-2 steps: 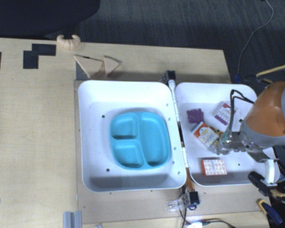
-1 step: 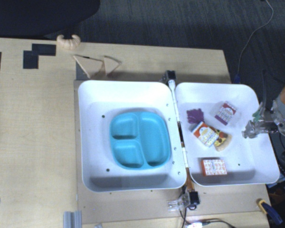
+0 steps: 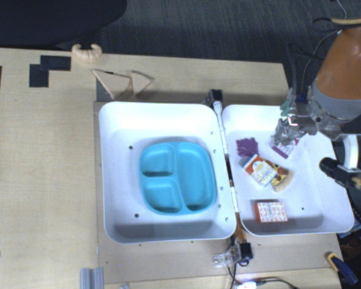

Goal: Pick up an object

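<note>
The right bin (image 3: 325,215) holds several small objects. A purple crumpled piece (image 3: 246,146) lies near its left wall. An orange and white packet (image 3: 262,171) lies beside a brown item (image 3: 282,180) in the middle. A red and white box (image 3: 271,211) sits near the front wall. My gripper (image 3: 286,138) hangs over the bin's back part, pointing down. A small purple and white thing (image 3: 283,151) lies right at its tip; whether it is gripped or just resting on the bin floor is unclear.
The left bin (image 3: 117,161) holds a blue divided plate (image 3: 177,176). A divider ridge (image 3: 224,155) separates the two bins. A black part with a white clip (image 3: 346,164) reaches over the right bin's right edge. Wooden scraps (image 3: 120,82) lie behind the left bin.
</note>
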